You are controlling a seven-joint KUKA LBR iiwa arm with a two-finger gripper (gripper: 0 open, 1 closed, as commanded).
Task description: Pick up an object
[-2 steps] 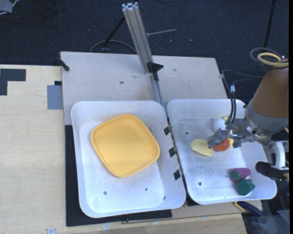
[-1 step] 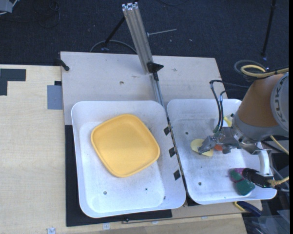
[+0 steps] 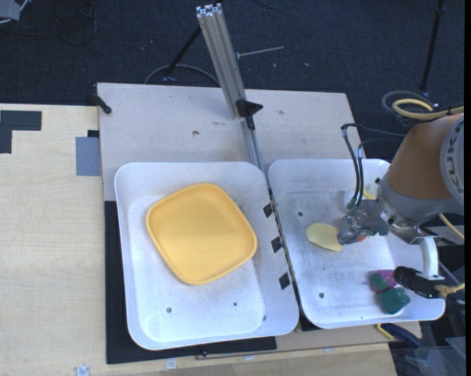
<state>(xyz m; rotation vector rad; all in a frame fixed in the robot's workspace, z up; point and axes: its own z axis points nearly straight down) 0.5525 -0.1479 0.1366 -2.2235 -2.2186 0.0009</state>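
- I see the jaws [image 3: 353, 233] down in the right bin [image 3: 329, 308], touching a pale yellow piece [image 3: 323, 236] mid-bin.
- I cannot tell their state.
- Nothing looks lifted; the pickup remains.

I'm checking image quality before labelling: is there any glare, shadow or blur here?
Camera view: even lighting, no strong glare on the white bins; the yellow plate is crisp with a soft shadow at its lower edge; the gripper and small objects by it look slightly blurred.
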